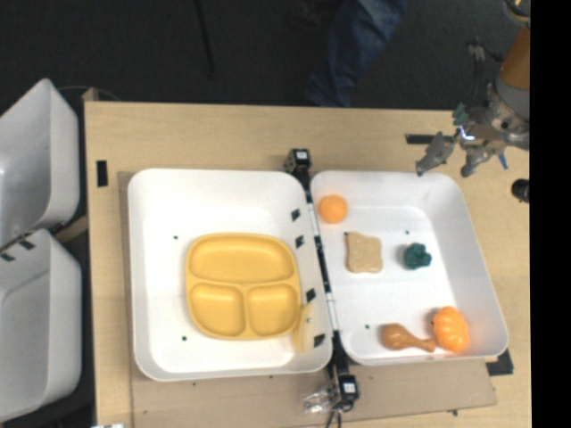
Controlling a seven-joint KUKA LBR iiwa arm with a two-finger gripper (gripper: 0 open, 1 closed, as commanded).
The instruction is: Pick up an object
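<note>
A pale wooden bench (223, 136) stands against a dark floor, and two shallow white bins sit on it side by side, their inner rims meeting along a line of small black clips. The left bin (152, 203) holds a yellow divided tray (243, 284), which has one wide compartment at the far side and two smaller ones at the near side; the tray lies roughly in the middle of that bin, reaching toward its right wall.

The right bin (464, 230) holds five small things, all apart from the gripper. An orange ball (332, 209) lies in the far left corner, near the shared rim. A tan slice of bread (363, 252) lies flat just in front of the ball. A dark green lump (416, 257) sits to the right of the bread, well apart from it. In the near right corner an orange pumpkin-like piece (451, 329) rests against the bin's wall, and a brown drumstick (406, 337) lies just beside it on its left, the two touching or nearly so.

The gripper (453, 161) hangs at the upper right, above the bench just beyond the far right corner of the right bin, below the arm's orange band (516, 61). Its two fingers are spread apart with nothing between them.
</note>
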